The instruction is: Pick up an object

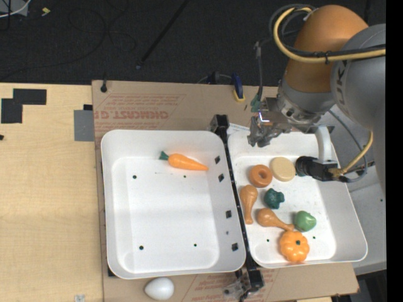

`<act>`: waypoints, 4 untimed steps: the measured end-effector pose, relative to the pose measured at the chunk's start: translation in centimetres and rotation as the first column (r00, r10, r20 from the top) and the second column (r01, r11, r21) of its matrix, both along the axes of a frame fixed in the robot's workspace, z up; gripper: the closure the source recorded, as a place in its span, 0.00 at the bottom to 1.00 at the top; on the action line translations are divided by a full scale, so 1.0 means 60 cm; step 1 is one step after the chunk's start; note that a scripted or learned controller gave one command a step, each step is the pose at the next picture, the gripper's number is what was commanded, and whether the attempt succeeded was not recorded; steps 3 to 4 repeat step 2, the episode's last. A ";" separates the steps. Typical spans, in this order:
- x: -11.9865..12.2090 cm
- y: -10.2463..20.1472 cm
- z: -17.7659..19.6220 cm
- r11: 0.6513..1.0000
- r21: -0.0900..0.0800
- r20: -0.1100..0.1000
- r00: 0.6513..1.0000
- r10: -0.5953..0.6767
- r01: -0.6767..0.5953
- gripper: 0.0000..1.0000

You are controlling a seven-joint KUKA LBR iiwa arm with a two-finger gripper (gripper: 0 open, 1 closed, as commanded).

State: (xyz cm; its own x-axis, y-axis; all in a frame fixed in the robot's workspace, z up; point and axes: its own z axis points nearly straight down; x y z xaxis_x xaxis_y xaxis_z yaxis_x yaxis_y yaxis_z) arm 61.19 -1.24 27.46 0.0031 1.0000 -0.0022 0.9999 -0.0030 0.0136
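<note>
White egg [158,288] sits cut off below; fingers [259,136] too dark to tell their spread.

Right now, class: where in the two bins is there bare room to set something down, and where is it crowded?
Free: the left bin, everywhere below the carrot. Crowded: the right bin, with donut, pumpkin and other toy food filling its middle; the gripper hangs above its far-left corner.

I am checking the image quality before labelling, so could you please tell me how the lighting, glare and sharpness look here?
In the camera view, lighting is even and soft; the shallow white plastic bins look bright but keep detail, the orange toy carrot is sharp with faint shadow, the glossy orange band shows mild sheen, and the background above the bench is very dark.
</note>
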 end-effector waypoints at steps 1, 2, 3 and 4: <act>0.055 -0.069 -0.055 1.000 0.000 -0.015 1.000 0.000 0.000 1.00; 0.053 0.045 -0.059 1.000 0.004 -0.018 1.000 0.008 -0.008 1.00; 0.053 0.045 -0.059 1.000 0.004 -0.018 1.000 0.008 -0.008 1.00; 0.053 0.045 -0.059 1.000 0.004 -0.018 1.000 0.008 -0.008 1.00</act>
